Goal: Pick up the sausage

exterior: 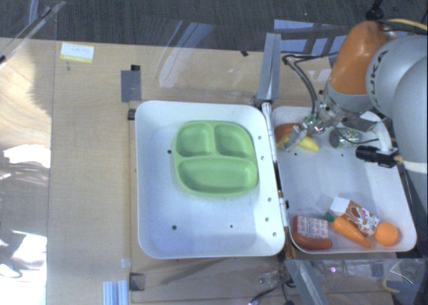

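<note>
A red, white-speckled sausage (312,230) lies in the near left corner of the right bin (314,186). My gripper (311,126) hangs low over that bin's far left corner, far from the sausage. Its tip is right beside a red-orange piece (285,130) and a yellow piece (306,143). The grey arm with its orange band (354,56) comes in from the upper right and hides the bin's far right part.
A carrot (348,230), an orange ball (387,233) and a small printed carton (362,216) lie to the right of the sausage along the near wall. The left bin (200,223) holds a green divided plate (216,158). A black cable (302,77) loops by the wrist.
</note>
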Motion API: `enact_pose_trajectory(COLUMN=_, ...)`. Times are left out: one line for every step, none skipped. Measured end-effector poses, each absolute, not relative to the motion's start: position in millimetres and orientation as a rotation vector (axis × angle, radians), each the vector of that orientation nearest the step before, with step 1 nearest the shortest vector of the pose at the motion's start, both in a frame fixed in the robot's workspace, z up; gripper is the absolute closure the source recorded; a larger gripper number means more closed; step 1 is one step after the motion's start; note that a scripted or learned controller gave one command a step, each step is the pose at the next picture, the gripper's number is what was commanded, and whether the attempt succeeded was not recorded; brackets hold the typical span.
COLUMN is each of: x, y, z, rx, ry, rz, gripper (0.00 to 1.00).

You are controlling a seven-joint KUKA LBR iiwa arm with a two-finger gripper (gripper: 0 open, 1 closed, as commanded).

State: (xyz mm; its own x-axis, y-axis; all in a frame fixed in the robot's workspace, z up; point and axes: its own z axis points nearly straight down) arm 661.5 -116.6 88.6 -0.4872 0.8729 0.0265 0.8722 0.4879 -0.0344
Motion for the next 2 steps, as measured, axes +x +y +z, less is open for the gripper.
enact_pose_trajectory(x=661.1, y=-118.3, z=88.6, rx=-1.526, ry=-2.698, rz=0.027, gripper=0.00)
enact_pose_trajectory(x=660.7, y=-115.0, z=88.4, rx=-1.557, ry=-2.688, rz=0.034, gripper=0.00)
